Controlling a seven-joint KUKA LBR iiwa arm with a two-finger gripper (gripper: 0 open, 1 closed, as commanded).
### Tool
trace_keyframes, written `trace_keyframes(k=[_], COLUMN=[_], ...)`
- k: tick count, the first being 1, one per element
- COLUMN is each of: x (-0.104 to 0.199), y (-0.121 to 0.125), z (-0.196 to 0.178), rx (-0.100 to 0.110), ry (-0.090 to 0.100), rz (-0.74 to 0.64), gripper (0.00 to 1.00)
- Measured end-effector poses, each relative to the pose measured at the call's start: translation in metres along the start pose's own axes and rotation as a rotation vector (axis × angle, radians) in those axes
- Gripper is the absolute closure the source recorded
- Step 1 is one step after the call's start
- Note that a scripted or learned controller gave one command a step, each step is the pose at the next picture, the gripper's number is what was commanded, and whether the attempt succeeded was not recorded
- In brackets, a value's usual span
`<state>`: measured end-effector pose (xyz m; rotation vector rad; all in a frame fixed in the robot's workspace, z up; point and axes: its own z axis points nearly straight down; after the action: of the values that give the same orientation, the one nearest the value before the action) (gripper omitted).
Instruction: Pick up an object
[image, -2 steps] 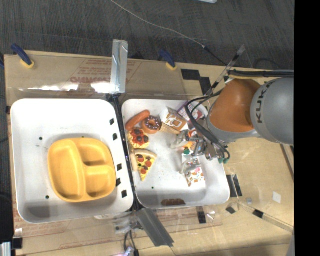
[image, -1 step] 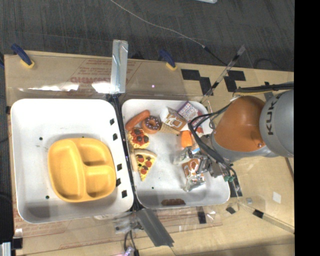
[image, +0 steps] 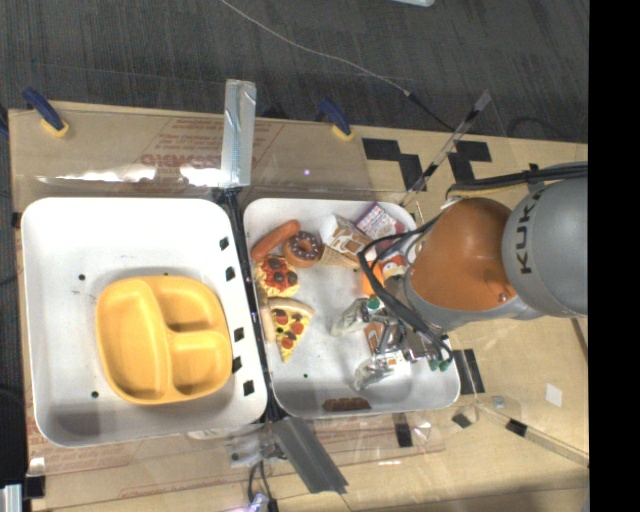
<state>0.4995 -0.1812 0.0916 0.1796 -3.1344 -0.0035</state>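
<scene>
**Gripper low in the right bin, nothing clearly held**

Nearest the camera you have the near rim of the right bin, with a small dark brown piece lying just inside it. Working from the left: the left bin holds a yellow divided tray, well apart from the arm. In the right bin, along its left wall, lie a sausage at the far end, a chocolate donut just beside it, and two pizza slices nearer you. Right of these, some printed packets sit at the far side.

The gripper is down in the right half of that bin, among a clutter of pale and orange bits. You cannot tell whether it is apart or together.

Judging the risk: the candidate objects here are packed close, so a closing grasp could catch an edge and let it slip, or nudge neighbours aside. The wrist could also brush the right rim.

The orange wrist band hides the bin's right side, and whatever lies beneath the tool is too blurred to name.
</scene>
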Motion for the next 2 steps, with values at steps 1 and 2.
trace_keyframes(k=[1, 2], x=[-0.048, -0.028], y=[-0.032, -0.029], z=[-0.003, -0.002], rx=[0.002, 0.001], ry=[-0.006, -0.004], rz=[0.067, 0.074], gripper=[0.0, 0.0])
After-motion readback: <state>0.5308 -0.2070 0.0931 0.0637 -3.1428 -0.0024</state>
